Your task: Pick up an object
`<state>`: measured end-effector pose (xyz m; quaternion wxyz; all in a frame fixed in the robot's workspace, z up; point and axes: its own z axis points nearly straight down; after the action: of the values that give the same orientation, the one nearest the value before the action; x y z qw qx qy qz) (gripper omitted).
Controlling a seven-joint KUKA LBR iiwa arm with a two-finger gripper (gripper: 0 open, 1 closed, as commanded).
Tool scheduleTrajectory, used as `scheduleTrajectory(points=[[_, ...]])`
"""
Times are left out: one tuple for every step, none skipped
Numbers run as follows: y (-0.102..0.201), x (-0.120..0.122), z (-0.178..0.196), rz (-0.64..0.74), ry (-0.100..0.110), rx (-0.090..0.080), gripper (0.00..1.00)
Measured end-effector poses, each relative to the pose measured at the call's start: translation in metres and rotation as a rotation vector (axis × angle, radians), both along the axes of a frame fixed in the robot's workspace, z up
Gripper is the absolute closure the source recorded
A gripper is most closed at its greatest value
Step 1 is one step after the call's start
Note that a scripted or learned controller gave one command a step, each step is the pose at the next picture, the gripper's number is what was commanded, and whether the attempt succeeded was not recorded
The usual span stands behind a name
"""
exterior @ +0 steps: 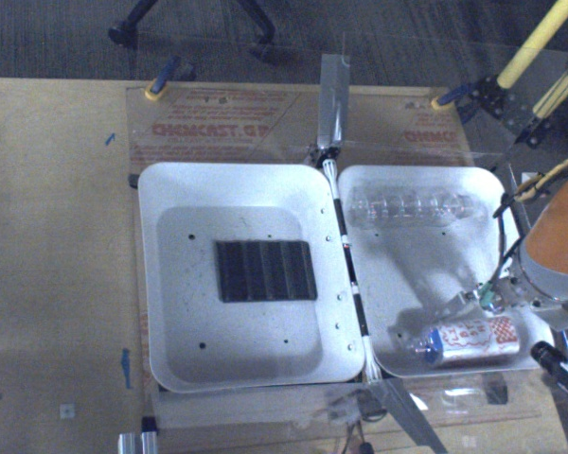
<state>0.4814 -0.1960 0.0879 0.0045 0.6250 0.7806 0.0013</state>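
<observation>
A small plastic bottle (466, 340) with a red-and-white label lies on its side near the front edge of the right bin (398, 272). My gripper (475, 301) hangs just above and slightly behind the bottle, at the bin's right side. A clear plastic piece with several bumps (412, 204) rests along the far wall of the right bin. A dark ribbed rectangular block (265, 270) lies flat in the middle of the left bin (170, 253). Nothing can be made out in the gripper's grasp.
The arm with its orange band (560, 239) reaches in over the right bin's right rim. A metal post (333, 102) stands behind the divide between the bins. Clamps and yellow-handled tools (540, 36) sit at the back right of the bench.
</observation>
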Motion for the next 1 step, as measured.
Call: scheduleTrajectory(points=[[0.0156,0.0488,0.0,-0.096,-0.001,0.002,0.0]])
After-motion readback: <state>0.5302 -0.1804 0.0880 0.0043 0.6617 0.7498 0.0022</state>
